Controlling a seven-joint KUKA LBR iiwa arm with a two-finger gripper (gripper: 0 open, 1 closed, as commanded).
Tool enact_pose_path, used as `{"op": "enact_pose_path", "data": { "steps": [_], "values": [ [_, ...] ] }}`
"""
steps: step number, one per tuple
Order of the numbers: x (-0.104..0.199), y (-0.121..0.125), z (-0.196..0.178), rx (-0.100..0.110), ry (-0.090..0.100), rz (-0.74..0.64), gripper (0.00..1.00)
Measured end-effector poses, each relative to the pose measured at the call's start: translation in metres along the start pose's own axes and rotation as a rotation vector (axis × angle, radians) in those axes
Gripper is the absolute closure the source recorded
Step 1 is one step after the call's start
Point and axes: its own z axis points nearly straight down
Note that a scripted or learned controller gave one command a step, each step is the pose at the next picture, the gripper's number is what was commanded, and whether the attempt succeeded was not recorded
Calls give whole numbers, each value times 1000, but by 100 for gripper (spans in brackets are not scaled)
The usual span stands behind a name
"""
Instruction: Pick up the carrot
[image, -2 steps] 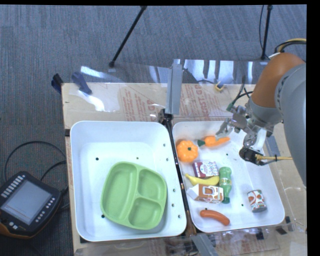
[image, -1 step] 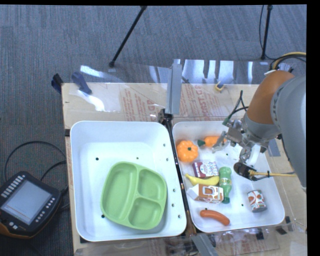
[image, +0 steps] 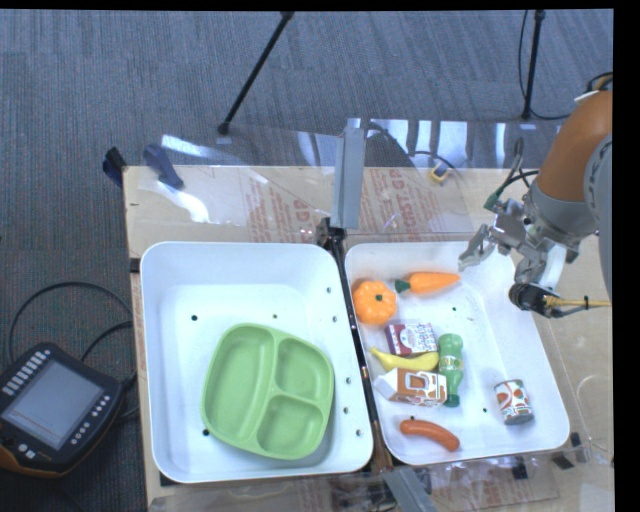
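**Carrot at the far end of the right bin, tool off to its right**

Carrot (image: 430, 283) lying flat near the far wall of the right bin (image: 556, 400), green top toward the left, orange tip toward the right. Just beside its leafy end, an orange pumpkin (image: 373, 301), close enough to look like touching, though hard to be sure from this angle. Nearer the camera, a tight cluster: a small purple-and-white packet (image: 409, 338), a yellow banana (image: 404, 359) under it, a green bottle (image: 451, 368) standing along their right side, and an orange-and-white carton (image: 417, 387) below the banana. At the near wall, a red sausage (image: 430, 433). Well apart to the right, a small can (image: 512, 401) on its own.

Tool (image: 500, 245) poised over the bin's far right corner, to the right of the carrot's tip and apart from it, nothing between the fingers. Fingers seemingly spread, one reaching left toward the carrot, though the wrist hardware blurs the outline. Grey arm with orange band (image: 586, 130) entering from the right.

In the left bin (image: 160, 400), a green divided tray (image: 268, 389). Both bins on the worktop (image: 260, 205). On the carpet at lower left, a handheld control pendant (image: 55, 405).
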Motion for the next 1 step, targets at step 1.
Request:
{"op": "enact_pose_path", "data": {
  "steps": [1],
  "values": [
    [3, -2, -90, 0, -1, 210, 0]
  ]
}}
